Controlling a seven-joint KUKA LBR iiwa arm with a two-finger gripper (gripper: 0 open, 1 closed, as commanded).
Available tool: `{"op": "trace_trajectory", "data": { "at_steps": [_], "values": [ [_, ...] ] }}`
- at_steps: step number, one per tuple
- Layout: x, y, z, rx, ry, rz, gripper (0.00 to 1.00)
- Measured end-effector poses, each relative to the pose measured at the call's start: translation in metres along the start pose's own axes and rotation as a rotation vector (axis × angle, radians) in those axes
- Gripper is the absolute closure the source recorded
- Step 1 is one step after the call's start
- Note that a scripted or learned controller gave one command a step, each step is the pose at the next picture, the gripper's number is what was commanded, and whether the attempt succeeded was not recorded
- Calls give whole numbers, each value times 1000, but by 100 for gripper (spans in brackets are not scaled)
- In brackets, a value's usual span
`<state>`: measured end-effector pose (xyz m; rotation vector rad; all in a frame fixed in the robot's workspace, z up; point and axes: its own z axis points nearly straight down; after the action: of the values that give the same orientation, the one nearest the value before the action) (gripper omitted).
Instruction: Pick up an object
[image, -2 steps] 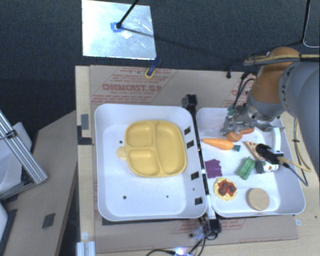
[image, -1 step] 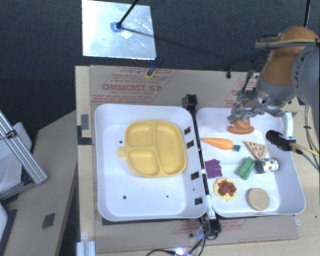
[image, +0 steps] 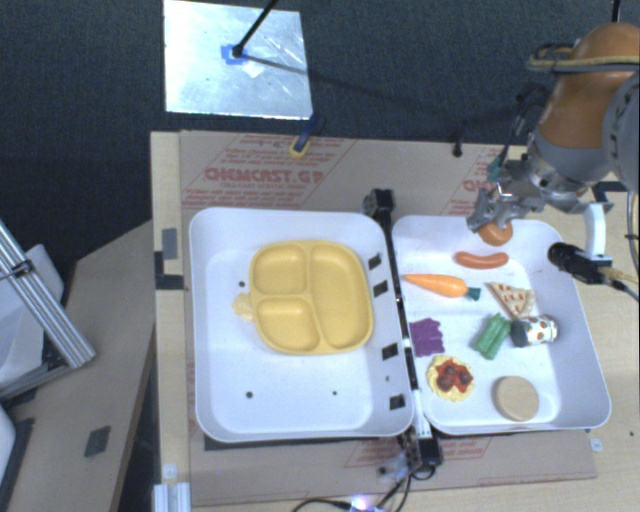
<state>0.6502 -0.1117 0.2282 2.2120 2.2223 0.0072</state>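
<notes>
- Dark carpet surrounds a counter (image: 250, 165) lined with printed cardboard, on which two shallow white bins sit side by side.
- Left bin (image: 215, 400): holds a yellow divided plate (image: 305, 298) near its centre.
- Right bin (image: 585, 395): holds small toy foods. A carrot (image: 437, 285) lies at about 10 o'clock in the bin, a sausage (image: 481, 260) at 12 o'clock, a pizza slice (image: 512, 297) just right of centre, a green piece (image: 491, 335) at the centre, a purple piece (image: 427, 335) at 8 o'clock, a mini pizza (image: 452, 378) at 7 o'clock and a tan disc (image: 517, 398) at 5 o'clock.
- Arm: grey with an orange band, reaching in from 2 o'clock; its hand (image: 492, 218) hangs over the far edge of the right bin.
- Task object: a small orange rounded piece (image: 495, 234) sits directly under the hand at the bin's 12 o'clock rim, just beyond the sausage.
- Hand state: whether the fingers stand apart, together or clamped on the orange piece cannot be told at this slant.
- Handling judgement: the orange piece looks like light, stiff, smooth plastic, liable to slip or roll; a hold across its widest middle would likely be safest.
</notes>
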Motion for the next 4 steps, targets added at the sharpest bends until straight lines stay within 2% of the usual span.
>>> {"op": "trace_trajectory", "data": {
  "at_steps": [1,2,3,4],
  "values": [
    [57,8,-10,3,3,-5,100],
    [100,18,-4,4,3,-4,100],
    [121,16,-2,6,2,-2,100],
    [125,22,-5,4,1,-1,100]
  ]
}}
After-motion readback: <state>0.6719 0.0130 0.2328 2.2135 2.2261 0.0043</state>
